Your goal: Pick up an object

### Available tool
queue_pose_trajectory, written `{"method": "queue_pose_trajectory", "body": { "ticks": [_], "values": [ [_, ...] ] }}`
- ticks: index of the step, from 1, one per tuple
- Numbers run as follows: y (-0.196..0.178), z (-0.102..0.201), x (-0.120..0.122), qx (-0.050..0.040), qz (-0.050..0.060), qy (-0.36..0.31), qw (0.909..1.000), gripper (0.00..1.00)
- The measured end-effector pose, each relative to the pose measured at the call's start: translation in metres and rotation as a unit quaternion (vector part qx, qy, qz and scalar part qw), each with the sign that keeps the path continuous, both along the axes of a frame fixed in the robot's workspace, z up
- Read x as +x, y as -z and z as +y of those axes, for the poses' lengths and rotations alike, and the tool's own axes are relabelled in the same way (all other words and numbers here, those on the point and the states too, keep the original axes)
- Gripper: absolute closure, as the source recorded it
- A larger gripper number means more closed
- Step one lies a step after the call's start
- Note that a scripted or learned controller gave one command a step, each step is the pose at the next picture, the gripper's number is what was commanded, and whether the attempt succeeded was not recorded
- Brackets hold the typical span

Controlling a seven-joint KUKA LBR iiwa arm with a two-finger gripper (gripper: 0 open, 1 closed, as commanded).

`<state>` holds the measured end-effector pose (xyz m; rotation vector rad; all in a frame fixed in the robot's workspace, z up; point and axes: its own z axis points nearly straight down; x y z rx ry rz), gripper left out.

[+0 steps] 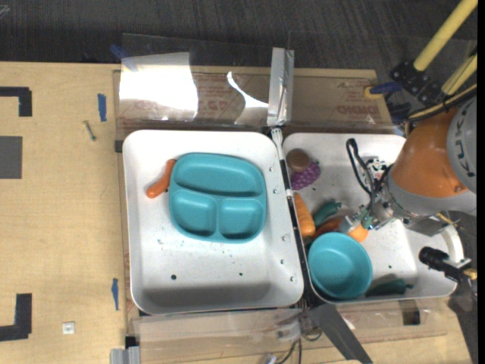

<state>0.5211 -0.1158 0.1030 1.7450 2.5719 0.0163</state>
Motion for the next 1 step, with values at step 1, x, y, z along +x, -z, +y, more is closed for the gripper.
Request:
{"method": "queue_pose_trajectory", "body": {
  "ticks": [1],
  "values": [
    [-0.1292,0.0835,0.0099,0.0051,0.011,-0.030,0.9995,1.00]
  ]
}}
